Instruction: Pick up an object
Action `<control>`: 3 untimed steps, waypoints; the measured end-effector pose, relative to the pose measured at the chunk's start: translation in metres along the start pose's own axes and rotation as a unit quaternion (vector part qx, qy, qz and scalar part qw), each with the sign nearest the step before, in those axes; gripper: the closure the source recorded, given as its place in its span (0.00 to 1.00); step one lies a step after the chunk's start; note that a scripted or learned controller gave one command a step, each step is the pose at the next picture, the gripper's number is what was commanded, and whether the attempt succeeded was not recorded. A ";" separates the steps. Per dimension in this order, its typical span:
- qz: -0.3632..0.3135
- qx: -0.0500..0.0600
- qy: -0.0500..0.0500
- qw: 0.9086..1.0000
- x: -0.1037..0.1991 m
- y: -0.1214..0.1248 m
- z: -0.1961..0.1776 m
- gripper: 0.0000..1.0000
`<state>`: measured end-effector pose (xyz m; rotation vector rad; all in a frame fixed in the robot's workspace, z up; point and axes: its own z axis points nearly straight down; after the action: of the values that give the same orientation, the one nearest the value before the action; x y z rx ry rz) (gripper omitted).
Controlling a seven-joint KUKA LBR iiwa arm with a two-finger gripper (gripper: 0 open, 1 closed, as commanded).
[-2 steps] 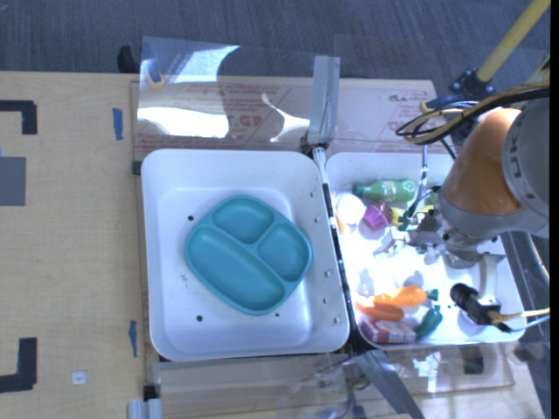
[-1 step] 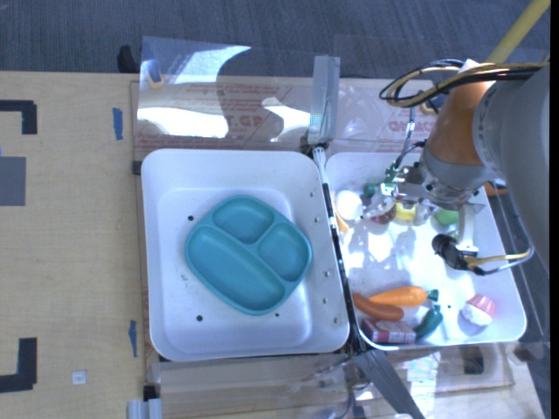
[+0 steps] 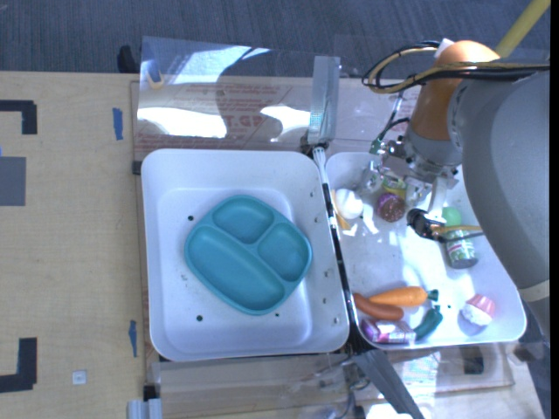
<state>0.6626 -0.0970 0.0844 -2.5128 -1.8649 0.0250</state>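
Hanging over the right bin (image 3: 502,299), the gripper (image 3: 390,190) touches a dark round object (image 3: 390,206).

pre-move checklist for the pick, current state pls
1. Gripper is over the right bin: ok.
2. Target under gripper: a dark red object lies there: ok.
3. Object held between fingers: cannot tell.
4. Neighbours clear of target: white object lies close on its left: not ok.
5. Other picks available: carrot, green can: ok.
6. Left bin holds the teal plate, away from the arm: ok.
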 end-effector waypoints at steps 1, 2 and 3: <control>-0.168 -0.010 0.001 0.986 -0.050 -0.011 -0.001 0.00; -0.169 -0.014 0.001 0.986 -0.048 -0.009 -0.015 1.00; -0.176 -0.014 0.000 0.984 -0.082 -0.020 -0.005 1.00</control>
<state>0.6201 -0.1695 0.0899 -2.1591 -2.2918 -0.0062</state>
